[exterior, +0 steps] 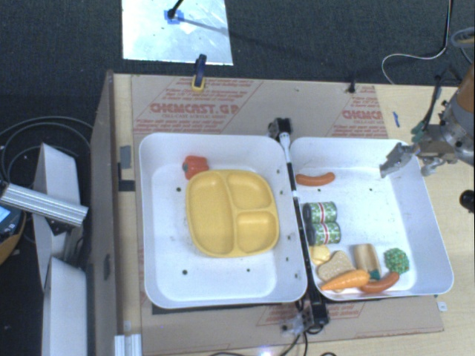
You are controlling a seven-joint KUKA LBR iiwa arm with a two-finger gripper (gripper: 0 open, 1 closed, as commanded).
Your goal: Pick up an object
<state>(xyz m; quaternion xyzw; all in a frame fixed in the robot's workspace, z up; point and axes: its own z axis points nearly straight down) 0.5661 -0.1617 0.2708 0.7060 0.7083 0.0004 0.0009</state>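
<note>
Two white bins are seen side by side on the bench. The left bin (pixel 159 221) is taken up mostly by a yellow divided plate (pixel 231 212), and a red pepper-looking toy (pixel 194 166) is tucked just beside the plate's top-left corner, touching or nearly touching it.

The right bin (pixel 430 228) is where most of the stuff is kept. A hot dog sausage (pixel 315 178) is lying near the top-left of that bin, on its own. Below it, two green cans (pixel 320 222) are stacked one just under the other, right against the divider side. At the bottom edge a little pile is found: a yellowish piece (pixel 320 255), a slice of bread (pixel 339 265), a tan cylinder-ish block (pixel 364 256), a carrot (pixel 346 279) laid across the front, a red chili (pixel 382 282) next to it, and a broccoli floret (pixel 396 260) at the far right of the pile. These are all touching or close to touching.

The gripper (pixel 404 156) is seen over the top-right corner of the right bin, well apart from the pile and from the sausage. Nothing is seen between its fingers. Whether the fingers are spread or closed can't really be told, too small and blurry at that angle.
</note>
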